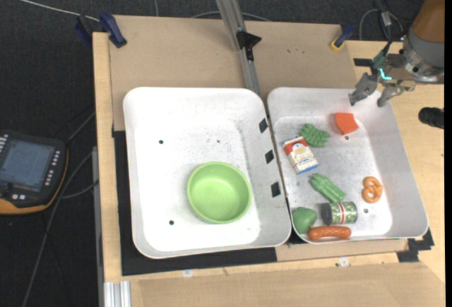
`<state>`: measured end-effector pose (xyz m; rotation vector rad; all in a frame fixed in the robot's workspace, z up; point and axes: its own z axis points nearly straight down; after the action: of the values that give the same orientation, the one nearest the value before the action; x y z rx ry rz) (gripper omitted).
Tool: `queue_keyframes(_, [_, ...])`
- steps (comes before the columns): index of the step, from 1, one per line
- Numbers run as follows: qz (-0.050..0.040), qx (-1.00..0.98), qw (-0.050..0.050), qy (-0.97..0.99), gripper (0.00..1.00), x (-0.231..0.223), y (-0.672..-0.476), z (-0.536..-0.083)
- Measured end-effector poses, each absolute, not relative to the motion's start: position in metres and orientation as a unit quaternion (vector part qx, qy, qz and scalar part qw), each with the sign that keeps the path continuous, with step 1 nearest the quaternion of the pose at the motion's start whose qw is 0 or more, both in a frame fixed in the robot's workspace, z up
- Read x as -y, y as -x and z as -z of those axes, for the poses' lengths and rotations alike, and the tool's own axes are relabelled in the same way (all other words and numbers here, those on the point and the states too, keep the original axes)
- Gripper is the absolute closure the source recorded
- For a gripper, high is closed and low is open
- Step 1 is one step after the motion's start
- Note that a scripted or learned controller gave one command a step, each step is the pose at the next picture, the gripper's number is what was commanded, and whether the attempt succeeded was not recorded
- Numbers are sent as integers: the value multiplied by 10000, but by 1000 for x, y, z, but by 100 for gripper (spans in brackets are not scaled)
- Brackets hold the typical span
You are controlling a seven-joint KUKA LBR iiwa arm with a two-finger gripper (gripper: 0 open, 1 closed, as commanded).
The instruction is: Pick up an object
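Where dark carpet surrounds it, the wooden bench (311, 51) bears two white bins (141, 122).

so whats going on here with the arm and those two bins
The grey arm's two-finger gripper hangs open over the far edge of the right white bin, holding nothing. Nearest below it lies a small orange block. The left white bin holds a round light green bowl. Nothing has been picked up yet.

one fixed overhead camera, angled down

set well back, it takes in both white bins (141, 157) mid-frame, the wooden bench (176, 51) around them, and dark floor along the left.
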<state>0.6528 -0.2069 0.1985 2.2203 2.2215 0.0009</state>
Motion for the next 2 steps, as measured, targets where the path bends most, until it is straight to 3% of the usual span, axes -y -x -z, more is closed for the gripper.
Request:
queue_keyframes(1, [-2, -7073, 3, -7069, 0, 207, -653, -198])
queue_keyframes(2, [9, -7072, -17, -7070, 0, 199, -647, -142])
